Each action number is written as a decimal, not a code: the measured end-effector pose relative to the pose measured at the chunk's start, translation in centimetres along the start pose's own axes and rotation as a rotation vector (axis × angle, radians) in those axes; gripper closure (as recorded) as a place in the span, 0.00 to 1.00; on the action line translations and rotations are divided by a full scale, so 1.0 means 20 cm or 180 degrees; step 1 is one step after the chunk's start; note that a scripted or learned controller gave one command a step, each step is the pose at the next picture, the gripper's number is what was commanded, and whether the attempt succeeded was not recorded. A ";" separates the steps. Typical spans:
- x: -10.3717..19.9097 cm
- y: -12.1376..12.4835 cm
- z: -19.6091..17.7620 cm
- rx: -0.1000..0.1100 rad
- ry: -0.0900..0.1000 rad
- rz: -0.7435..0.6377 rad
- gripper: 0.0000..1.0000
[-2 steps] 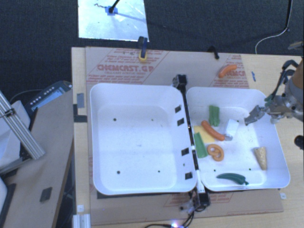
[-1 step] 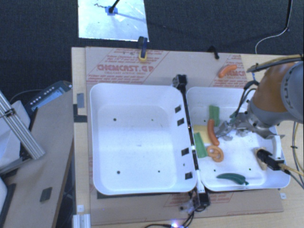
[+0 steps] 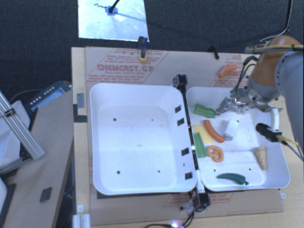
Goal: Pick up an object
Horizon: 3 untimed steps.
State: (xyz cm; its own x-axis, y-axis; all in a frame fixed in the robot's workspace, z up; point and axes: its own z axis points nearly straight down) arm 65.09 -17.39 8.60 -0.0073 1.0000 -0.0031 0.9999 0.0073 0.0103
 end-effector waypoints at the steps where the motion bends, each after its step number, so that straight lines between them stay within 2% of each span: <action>1: 0.33 -0.55 0.00 0.0057 0.0024 0.0015 0.00; 2: 0.46 -0.15 0.00 0.0005 0.0010 -0.0005 0.00; 3: 0.45 -0.16 -0.05 0.0015 0.0010 0.0006 1.00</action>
State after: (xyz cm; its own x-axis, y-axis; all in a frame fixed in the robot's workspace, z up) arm 61.72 -8.48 9.60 -0.0054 1.0000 0.0000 1.0000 0.0054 0.0055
